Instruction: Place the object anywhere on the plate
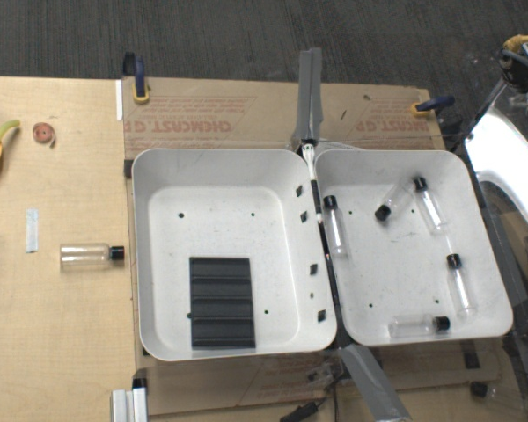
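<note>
The clear vials (429, 207) lie loose in the right bin (396, 323), staged apart from the dark ribbed plate (221, 303) in the left bin (158, 236), awaiting transfer; what appears to be the arm sits at the right edge, its gripper state undeterminable.

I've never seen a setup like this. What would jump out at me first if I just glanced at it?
Probably the two shallow white bins side by side: the left bin holds a dark ribbed plate near its front edge. The right bin has several clear vials with black caps scattered in it, such as one near the back. Another vial lies alone on the wooden bench, left of the bins.
</note>
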Controlling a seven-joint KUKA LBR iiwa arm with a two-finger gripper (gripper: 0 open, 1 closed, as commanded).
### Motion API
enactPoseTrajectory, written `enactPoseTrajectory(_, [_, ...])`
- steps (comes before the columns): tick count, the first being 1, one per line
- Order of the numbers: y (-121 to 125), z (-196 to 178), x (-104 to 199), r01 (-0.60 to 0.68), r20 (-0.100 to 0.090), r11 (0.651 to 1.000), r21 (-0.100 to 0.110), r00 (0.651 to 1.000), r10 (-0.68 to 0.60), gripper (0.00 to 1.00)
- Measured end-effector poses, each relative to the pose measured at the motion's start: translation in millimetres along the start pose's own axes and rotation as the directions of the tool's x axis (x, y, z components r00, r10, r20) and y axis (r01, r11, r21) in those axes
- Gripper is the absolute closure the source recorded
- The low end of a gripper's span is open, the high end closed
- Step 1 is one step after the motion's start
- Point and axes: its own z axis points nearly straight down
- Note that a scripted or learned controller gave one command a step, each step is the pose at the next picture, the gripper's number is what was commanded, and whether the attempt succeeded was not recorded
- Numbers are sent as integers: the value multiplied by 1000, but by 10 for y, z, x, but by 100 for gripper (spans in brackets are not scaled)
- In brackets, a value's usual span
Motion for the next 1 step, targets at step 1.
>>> enactPoseTrajectory(1, [-616,-8,893,-3,-3,1000,0,1000,3,0])
